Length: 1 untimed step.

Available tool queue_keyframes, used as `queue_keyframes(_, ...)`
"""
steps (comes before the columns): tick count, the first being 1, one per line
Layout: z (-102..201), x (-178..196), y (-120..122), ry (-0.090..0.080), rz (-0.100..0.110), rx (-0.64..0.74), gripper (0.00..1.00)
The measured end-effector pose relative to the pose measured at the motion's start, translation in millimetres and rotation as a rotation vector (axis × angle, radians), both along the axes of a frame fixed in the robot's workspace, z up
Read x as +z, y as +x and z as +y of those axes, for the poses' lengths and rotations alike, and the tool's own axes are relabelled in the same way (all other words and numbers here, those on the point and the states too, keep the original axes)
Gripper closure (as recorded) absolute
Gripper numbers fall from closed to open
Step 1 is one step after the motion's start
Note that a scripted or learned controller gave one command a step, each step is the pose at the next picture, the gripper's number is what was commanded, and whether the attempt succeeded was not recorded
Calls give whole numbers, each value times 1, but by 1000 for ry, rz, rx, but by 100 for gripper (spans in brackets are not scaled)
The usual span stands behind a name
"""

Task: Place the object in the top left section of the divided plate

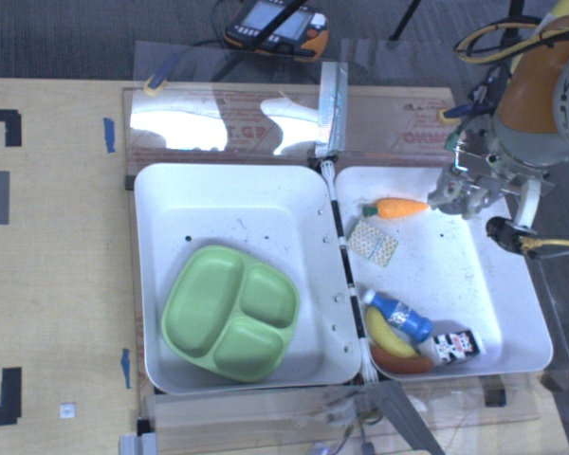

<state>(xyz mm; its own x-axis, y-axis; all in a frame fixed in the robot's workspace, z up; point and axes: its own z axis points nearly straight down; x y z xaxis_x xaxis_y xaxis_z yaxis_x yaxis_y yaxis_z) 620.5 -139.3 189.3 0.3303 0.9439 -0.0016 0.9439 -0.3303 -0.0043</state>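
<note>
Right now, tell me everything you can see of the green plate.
The plate is pale green, matte, plastic by its look, with rounded corners. Raised ridges split it into three sections: one long section on its left and two smaller ones on its right. It lies flat and turned at a slant in the left bin, toward that bin's front. Nothing lies in any section, and it touches only the bin floor.

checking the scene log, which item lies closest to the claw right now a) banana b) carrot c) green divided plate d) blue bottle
b, the carrot lies at the far end of the right bin, just beside the claw, while the blue bottle and banana sit at the near end and the green divided plate is in the left bin.
</note>
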Motion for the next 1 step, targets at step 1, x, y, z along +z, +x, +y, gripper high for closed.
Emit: queue_keyframes(1, -20, 22, 38, -1, -4, -64, 100)
